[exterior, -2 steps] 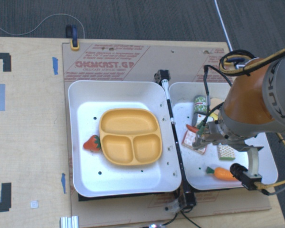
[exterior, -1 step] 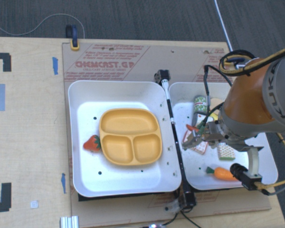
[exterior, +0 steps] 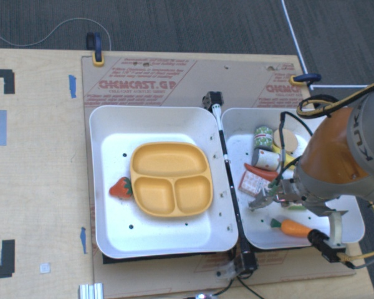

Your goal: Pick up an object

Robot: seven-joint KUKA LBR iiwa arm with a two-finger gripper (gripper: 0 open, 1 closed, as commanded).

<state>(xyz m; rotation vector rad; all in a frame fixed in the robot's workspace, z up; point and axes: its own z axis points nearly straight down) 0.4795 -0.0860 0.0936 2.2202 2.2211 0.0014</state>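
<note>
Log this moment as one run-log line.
arm: over right bin | gripper: low, near card | carrot: right bin | tray, strawberry: left bin

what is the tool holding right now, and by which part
Cannot be told. The tool sits low in the right bin by the red-and-white packet, and nothing shows between its tips.

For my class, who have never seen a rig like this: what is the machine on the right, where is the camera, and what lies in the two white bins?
One camera looks down from above. The grey and orange robot arm reaches in from the right; its gripper hangs low in the right bin, among a toy carrot, a small can and a red and white packet. I cannot tell whether it holds anything. The left bin holds a yellow divided tray with a toy strawberry beside it.
</note>
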